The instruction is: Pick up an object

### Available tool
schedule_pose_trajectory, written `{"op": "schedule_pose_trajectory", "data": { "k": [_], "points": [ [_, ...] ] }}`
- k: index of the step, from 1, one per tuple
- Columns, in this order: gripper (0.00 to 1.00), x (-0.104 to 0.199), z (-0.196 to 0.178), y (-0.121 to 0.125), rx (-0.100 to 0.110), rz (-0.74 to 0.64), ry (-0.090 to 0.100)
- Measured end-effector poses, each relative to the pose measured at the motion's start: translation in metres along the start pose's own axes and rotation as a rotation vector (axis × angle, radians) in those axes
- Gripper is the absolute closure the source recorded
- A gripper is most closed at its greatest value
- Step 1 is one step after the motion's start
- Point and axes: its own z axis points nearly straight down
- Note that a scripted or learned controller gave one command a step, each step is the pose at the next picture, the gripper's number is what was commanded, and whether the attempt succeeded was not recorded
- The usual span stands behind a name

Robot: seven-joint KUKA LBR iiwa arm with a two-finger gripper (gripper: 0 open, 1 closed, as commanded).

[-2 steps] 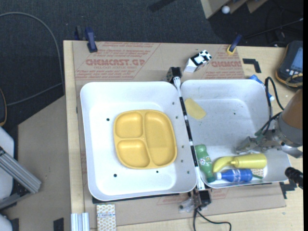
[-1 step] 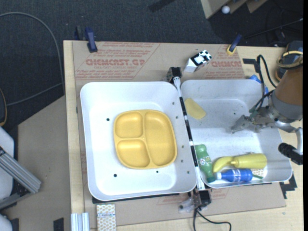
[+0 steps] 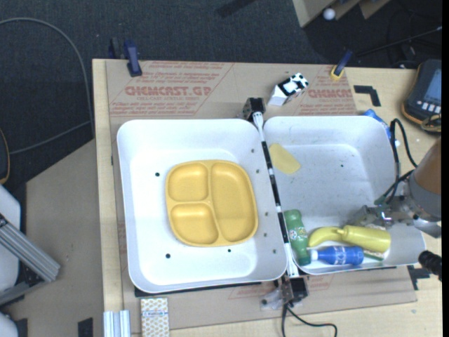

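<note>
At the lower right of the frame the gripper [image 3: 375,215] hangs low over the right bin [image 3: 330,135]; whether its claw is open or closed cannot be told. Just below and left of it a yellow bottle [image 3: 366,238] lies near the bin's front wall, long axis running left to right, touching a banana [image 3: 321,236], with a blue-labelled bottle [image 3: 338,257] just beneath.

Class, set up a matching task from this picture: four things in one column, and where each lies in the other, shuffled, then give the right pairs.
Things:
1. yellow divided plate
2. banana
3. pale yellow flat piece
4. blue clamp

Places:
A. far left corner of the board
B. near edge of the right bin
C. middle of the left bin
D. far left part of the right bin

Pairs: 1-C, 2-B, 3-D, 4-A
</note>
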Motion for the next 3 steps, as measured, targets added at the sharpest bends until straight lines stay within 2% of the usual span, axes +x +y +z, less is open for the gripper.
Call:
{"op": "schedule_pose_trajectory", "data": {
  "k": [1,2,3],
  "points": [
    [0.0,0.038,-0.001,0.098,-0.007,-0.001,-0.007],
    [0.0,0.151,-0.1,0.082,-0.006,0.0,-0.006],
    [0.0,0.122,0.0,0.095,-0.005,0.002,-0.008]
  ]
}}
